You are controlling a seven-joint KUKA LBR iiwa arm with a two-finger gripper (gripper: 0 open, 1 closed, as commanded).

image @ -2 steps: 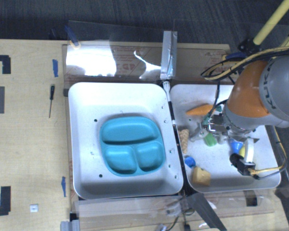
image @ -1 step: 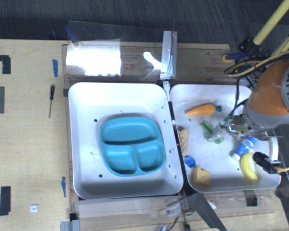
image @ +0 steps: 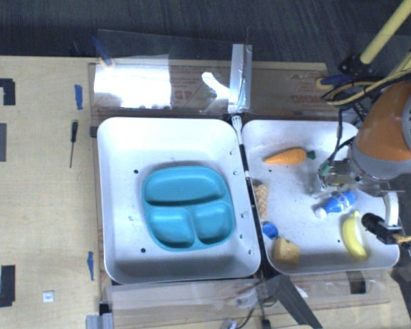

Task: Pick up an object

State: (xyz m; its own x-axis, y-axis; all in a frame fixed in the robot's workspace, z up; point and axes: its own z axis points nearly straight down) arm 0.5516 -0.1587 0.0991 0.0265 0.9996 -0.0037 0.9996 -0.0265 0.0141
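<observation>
In the right bin (image: pixel 294 132) lie an orange carrot (image: pixel 285 157), a yellow banana (image: pixel 353 236), a blue-and-white object (image: pixel 335 203), a small blue piece (image: pixel 270 231), a tan chunk (image: pixel 286 251) and a speckled beige piece (image: pixel 261 199) by the divider. My gripper (image: pixel 331 177) hangs low over the right bin's right half. It is just above the blue-and-white object and to the right of the carrot. The wrist hides its fingers, and nothing shows held between them.
The left bin (image: pixel 116 142) holds a blue divided plate (image: pixel 188 205). A metal divider strip (image: pixel 240 77) and a clear plastic sheet (image: pixel 133 81) stand behind the bins. Yellow and black cables (image: pixel 349 81) run at the upper right.
</observation>
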